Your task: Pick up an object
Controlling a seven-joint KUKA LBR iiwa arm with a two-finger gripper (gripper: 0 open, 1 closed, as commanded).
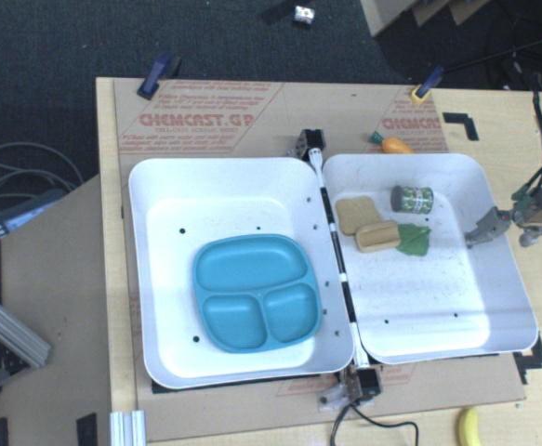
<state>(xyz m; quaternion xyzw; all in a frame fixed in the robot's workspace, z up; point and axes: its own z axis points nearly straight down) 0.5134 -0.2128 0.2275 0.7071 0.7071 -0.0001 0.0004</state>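
The right bin (438,328) holds several small things near its back left. A flat tan piece (354,213) lies by the divider. A tan block (376,237) sits just in front of it, touching a green item (415,240). A small grey-green can (412,199) lies on its side behind them. My gripper (505,229) hangs over the bin's right rim, well to the right of these things. Its fingers are spread open, with one grey finger (482,228) reaching into the bin and nothing between them.
The left bin (159,203) holds a blue divided tray (257,291). An orange item (395,144) lies on the bench behind the right bin, and a yellow item (469,426) lies at the front right. Clamps (158,75) grip the board's back edge.
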